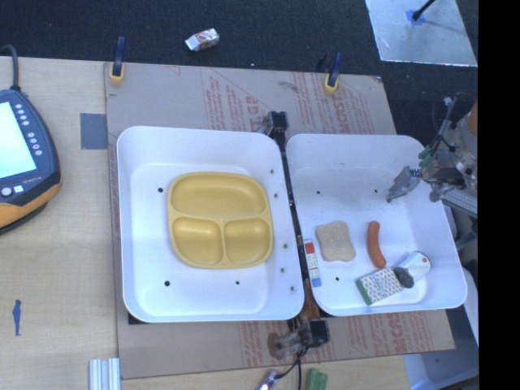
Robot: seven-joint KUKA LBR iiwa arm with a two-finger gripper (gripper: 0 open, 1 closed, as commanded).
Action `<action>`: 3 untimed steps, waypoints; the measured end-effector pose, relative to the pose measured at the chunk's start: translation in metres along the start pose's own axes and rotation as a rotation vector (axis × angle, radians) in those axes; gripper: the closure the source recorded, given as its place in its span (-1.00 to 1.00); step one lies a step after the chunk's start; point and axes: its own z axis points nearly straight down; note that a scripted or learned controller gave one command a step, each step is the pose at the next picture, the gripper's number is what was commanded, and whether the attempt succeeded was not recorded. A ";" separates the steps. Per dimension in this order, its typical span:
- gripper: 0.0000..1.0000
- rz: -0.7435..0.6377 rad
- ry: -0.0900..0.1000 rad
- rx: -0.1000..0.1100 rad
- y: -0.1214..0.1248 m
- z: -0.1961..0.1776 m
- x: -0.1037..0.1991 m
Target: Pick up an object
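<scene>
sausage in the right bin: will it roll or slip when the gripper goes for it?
Probably. The sausage looks round and smooth, so it may roll sideways if nudged. It lies apart from the bread slice, with nothing beside it to stop it. Its narrow shape suggests closing across its width.

dark floor (268,15), wooden bench (57,299), cardboard sheet (244,96)

A teach pendant (24,165) is sitting at the far left edge of the bench, screen glowing. Two blue clamps (119,62) are pinning the cardboard sheet (244,96) along its far side. A crumpled wrapper (202,40) is lying beyond on the dark floor (268,23).
</scene>
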 end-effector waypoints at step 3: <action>1.00 -0.007 -0.002 0.003 -0.044 0.107 0.003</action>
